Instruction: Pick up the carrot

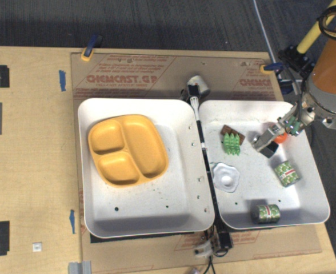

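Observation:
The carrot (280, 135) shows as a small orange bit in the upper right of the right bin (311, 210). Most of it is hidden by the gripper. My gripper (266, 142) reaches in from the right, tilted down to the left, right over and against the carrot. Whether the carrot is in its grasp cannot be made out. The grey arm with its orange band (331, 67) stands beyond the bin's right rim.
In the right bin lie a green ridged toy on a brown piece (232, 141), a white crumpled cup (225, 176), and two green cans (286, 173) (267, 212). The left bin (99, 210) holds a yellow divided plate (128, 148).

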Tool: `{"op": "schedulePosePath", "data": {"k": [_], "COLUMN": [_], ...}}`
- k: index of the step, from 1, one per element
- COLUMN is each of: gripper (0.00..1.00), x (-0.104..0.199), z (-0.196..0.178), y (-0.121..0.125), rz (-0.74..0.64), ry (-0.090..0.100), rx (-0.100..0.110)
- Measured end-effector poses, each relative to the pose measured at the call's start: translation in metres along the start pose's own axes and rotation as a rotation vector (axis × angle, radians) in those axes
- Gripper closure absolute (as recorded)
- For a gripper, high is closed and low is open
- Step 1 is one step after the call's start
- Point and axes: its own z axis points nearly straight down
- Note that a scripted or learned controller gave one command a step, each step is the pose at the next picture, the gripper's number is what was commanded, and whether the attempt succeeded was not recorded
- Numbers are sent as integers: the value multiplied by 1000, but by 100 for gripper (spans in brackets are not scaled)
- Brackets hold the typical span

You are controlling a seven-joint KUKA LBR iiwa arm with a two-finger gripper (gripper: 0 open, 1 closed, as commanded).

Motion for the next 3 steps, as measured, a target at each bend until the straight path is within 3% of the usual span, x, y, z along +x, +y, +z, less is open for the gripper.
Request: {"op": "schedulePosePath", "data": {"k": [1, 2, 3], "gripper": [0, 0, 0], "x": [35, -21, 54], "z": [87, -3, 89], "y": [31, -39, -12], "rz": [-103, -333, -270], "ry": [4, -1, 3], "rx": [2, -1, 1]}}
